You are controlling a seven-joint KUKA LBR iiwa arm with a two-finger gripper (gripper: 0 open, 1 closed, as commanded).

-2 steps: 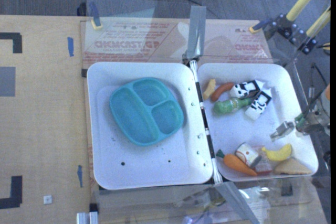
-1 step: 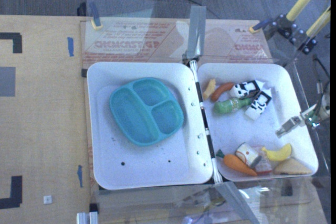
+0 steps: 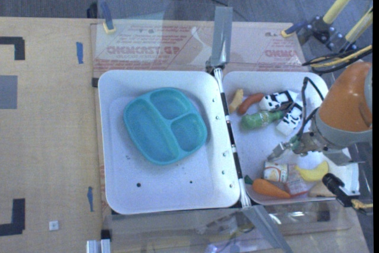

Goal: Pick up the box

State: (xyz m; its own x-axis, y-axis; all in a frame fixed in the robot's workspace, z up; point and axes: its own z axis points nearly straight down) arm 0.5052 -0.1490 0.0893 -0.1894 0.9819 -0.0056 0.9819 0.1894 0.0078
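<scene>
A small box with a white and orange label lies near the front of the right bin. It sits between a carrot and a yellow banana. My gripper hangs low in the right bin, just behind the box and slightly to its right. Nothing shows between its tips. The arm's orange band rises behind it at the right edge of the bin.
Behind the gripper lie a black-and-white toy, a green toy, a red sausage-shaped toy and a yellow piece. A teal divided plate sits in the left bin. A metal divider separates the bins.
</scene>
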